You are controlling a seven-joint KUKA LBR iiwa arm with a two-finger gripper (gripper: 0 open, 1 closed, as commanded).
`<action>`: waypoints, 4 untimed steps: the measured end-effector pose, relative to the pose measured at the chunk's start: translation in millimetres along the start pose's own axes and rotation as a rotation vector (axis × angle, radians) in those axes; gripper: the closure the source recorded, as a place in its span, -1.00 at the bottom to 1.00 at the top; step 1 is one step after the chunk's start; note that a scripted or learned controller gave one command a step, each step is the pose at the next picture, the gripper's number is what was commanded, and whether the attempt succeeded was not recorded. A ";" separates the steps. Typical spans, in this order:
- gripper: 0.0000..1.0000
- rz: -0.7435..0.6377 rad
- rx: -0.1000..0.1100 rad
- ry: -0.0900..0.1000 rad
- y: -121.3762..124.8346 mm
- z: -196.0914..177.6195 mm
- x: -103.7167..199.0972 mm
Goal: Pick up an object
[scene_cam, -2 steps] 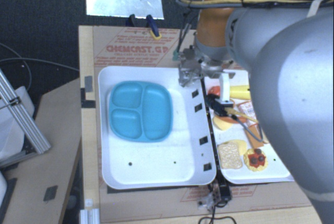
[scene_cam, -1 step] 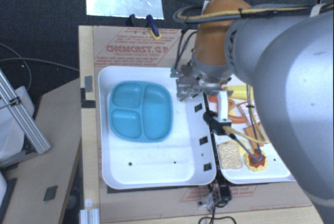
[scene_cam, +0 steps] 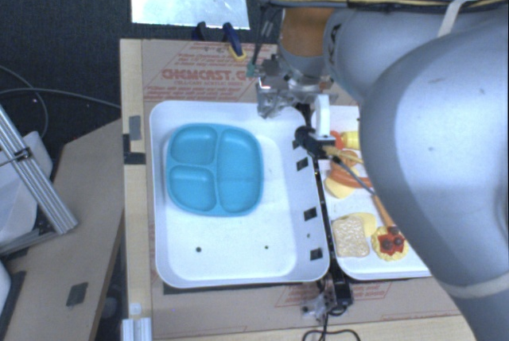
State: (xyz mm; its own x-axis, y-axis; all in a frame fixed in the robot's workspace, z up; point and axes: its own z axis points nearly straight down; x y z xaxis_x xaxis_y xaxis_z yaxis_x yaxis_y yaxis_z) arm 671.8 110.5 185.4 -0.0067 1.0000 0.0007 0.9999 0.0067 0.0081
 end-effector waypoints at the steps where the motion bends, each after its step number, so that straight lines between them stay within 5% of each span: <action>1: 1.00 -0.003 0.004 0.002 -2.7 -8.7 58.6; 2: 1.00 0.000 -0.013 0.005 0.5 -179.2 65.3; 3: 1.00 -0.002 0.006 0.001 -30.8 -179.8 122.2; 4: 1.00 -0.005 0.004 0.000 -28.8 -190.6 119.0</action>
State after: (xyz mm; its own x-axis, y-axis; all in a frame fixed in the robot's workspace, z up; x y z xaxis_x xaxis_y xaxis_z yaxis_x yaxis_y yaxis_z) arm 640.7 229.1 375.9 -0.0112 0.9999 0.0007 0.9999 0.0112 0.0044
